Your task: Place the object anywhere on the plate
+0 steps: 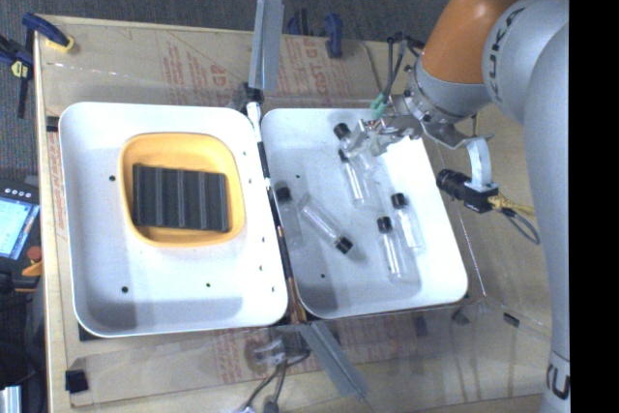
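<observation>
"kuka" lettering on the grey arm [542,53]; bench print unreadable.

I count 2 white bins under me: the left bin [87,208] and the right bin [440,256]. The left one carries 1 yellow plate [179,150] with 1 dark ribbed insert [182,198] showing 4 slats. The right one holds what looks like 5 clear vials with black caps [324,229], though near my wrist they crowd together and I cannot count them exactly.
</observation>
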Motion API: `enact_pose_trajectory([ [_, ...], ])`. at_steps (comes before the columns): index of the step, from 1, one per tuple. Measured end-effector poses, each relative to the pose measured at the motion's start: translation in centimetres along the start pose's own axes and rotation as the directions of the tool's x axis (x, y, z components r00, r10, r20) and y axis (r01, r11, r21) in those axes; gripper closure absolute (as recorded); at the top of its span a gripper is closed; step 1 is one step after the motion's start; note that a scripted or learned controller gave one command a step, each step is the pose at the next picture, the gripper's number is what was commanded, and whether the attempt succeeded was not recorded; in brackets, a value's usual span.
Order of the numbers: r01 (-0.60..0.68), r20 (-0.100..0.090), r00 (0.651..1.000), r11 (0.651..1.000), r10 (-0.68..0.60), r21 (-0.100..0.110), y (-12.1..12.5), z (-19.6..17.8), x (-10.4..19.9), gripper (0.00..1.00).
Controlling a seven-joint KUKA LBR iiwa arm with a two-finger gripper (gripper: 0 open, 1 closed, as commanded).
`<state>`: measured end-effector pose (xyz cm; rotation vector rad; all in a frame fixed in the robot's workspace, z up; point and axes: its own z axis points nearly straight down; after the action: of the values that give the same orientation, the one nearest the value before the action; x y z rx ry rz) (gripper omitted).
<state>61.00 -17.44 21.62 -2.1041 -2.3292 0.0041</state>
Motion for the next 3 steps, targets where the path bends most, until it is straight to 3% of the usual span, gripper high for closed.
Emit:
enact_pose_trajectory([
  [1, 0.242, -0.001, 0.970, 0.970, -0.242, 0.002, 2.0, 0.3, 10.6, 1.00],
  [2, 0.487, 0.000, 0.873, 0.873, -0.487, 0.000, 1.6, 2.5, 13.8, 1.00],
  [3, 0.642, -0.001, 0.767, 0.767, -0.642, 0.001, -0.7, 2.5, 15.8, 1.00],
])
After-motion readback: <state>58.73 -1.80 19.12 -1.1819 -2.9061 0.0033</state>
